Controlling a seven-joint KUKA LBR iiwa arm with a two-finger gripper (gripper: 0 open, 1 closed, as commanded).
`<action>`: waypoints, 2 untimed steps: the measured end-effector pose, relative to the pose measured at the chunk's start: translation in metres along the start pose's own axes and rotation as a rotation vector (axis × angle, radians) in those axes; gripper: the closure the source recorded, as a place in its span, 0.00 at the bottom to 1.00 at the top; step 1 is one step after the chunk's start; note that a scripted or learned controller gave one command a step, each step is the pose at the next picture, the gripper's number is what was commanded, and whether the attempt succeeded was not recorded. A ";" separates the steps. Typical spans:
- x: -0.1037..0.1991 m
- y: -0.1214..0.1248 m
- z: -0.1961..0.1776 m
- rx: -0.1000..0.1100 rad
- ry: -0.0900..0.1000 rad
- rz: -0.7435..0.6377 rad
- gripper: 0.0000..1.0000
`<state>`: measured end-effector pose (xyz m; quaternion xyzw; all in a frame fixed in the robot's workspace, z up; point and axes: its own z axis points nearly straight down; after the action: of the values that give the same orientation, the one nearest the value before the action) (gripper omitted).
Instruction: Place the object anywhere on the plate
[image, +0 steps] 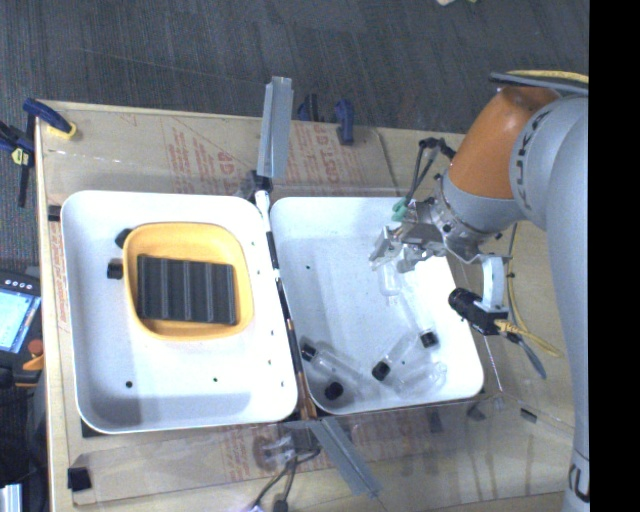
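A yellow plate with a dark ribbed centre lies in the left bin. Several clear plastic objects with black caps lie along the front of the right bin: one near the front left corner, others toward the front right. My gripper hangs over the back right part of the right bin, above and behind the clear objects, well apart from the plate. Nothing can be made out in its grasp.
A divider bar separates the two bins. Small black specks sit beside the plate's left rim. Clamps and a metal bracket stand at the bench's back edge. Cables trail off the right bin's right side.
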<state>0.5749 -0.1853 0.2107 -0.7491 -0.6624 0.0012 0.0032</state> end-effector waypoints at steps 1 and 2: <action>0.063 0.015 -0.012 -0.003 -0.002 -0.128 1.00; 0.168 0.028 -0.002 -0.005 -0.004 -0.295 1.00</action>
<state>0.6229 -0.0219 0.2131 -0.6436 -0.7654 0.0006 0.0003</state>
